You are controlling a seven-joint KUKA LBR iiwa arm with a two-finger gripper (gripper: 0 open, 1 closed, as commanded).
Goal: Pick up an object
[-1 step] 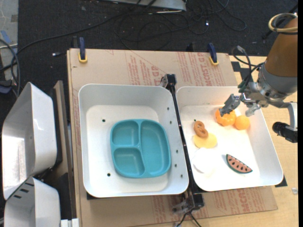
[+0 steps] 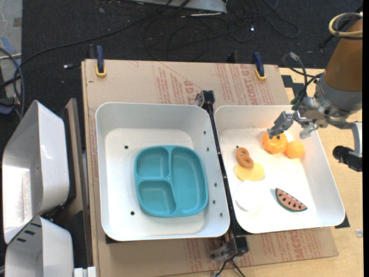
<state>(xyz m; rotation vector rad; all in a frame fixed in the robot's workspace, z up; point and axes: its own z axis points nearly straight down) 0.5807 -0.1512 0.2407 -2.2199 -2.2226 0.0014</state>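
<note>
Left bin [image 2: 109, 154]: you have a teal divided plate [image 2: 170, 180] lying flat near its middle, nothing else in it. Right bin [image 2: 323, 180], left to right: a small brown pretzel-like piece [image 2: 244, 157] sitting just above a pale yellow disc [image 2: 249, 172], a white round item [image 2: 249, 199] below those, a watermelon slice [image 2: 290, 200] toward the front, then an orange bell-pepper-shaped toy [image 2: 274, 143] with an orange ball [image 2: 295, 149] just beside it. The pincer [image 2: 293, 126] hangs at the back of the right bin, directly over the pepper toy; its fingers are spread apart and nothing sits between them. Judged step: approach, grasp not yet made. For the next move you need a straight descent so the fingers straddle the pepper toy, then closure; the neighbouring ball could be nudged or caught too.
</note>
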